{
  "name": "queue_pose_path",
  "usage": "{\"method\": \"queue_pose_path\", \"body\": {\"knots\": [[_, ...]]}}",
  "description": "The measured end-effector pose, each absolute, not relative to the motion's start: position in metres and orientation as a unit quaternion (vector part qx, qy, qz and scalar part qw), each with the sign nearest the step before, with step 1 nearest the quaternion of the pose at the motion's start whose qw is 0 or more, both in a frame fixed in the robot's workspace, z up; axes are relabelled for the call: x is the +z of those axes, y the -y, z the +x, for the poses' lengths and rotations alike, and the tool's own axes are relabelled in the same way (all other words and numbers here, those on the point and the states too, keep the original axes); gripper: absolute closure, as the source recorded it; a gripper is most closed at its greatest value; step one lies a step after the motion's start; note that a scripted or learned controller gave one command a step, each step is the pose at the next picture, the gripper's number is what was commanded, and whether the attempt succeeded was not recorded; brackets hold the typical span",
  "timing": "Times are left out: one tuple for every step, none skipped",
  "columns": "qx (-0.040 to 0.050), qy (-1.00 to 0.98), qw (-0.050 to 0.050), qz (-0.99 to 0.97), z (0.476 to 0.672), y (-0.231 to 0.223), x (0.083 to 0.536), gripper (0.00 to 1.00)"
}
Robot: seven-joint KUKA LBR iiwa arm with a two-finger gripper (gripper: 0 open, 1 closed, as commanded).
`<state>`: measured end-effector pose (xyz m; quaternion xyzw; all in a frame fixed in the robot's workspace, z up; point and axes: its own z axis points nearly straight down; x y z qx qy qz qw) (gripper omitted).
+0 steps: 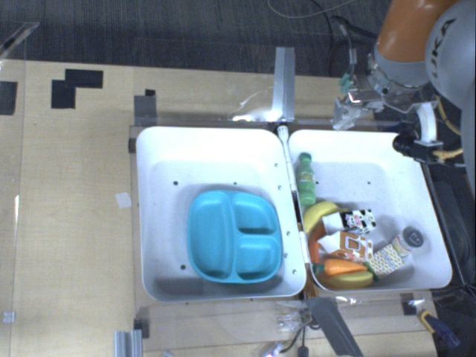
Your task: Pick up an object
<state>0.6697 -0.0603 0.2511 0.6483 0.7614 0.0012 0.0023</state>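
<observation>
– What's in the left bin (156, 199) you're looking at?
– A tray (234, 236) with sections lies in it, toward the front.
– And the right bin (394, 162)?
– A bottle (305, 177) lies along its left wall. Just in front of it you see a banana (320, 213). The rest is piled in the front left corner, with a small box (358, 220) behind a carrot (341, 267). A tube (394, 253) lies to their right

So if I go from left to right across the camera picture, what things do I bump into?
Blue divided plate in the left bin → green bottle → banana → small black-and-white box → patterned tube with a grey cap in the right bin.
</observation>
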Motion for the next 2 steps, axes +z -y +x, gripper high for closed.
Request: {"method": "queue_pose_path", "body": {"knots": [[0.0012, -0.749, 0.002, 0.662, 0.6697, 0.0673, 0.2276, 1.00], [0.0018, -0.736, 0.003, 0.677, 0.6699, 0.0655, 0.2227, 1.00]]}}
